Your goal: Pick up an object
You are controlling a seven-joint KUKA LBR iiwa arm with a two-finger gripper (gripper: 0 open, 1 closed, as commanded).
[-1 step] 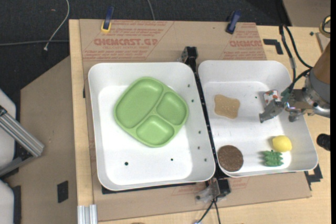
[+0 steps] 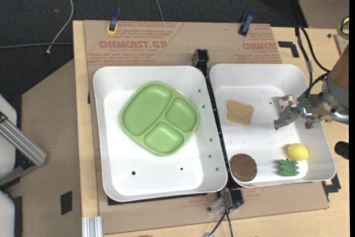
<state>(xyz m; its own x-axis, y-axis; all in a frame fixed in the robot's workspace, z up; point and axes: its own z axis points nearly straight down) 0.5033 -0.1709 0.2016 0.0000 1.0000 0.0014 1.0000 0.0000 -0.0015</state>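
Even, bright overhead light washes both white bins [image 2: 105, 86], leaving only soft, short shadows. Around the bins the dark floor [image 2: 39, 19] stays dim. Focus is mildly soft throughout.

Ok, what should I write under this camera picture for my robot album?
Robot gripper hovers in the right white bin near a tan bread slice, yellow lemon and green leafy toy.
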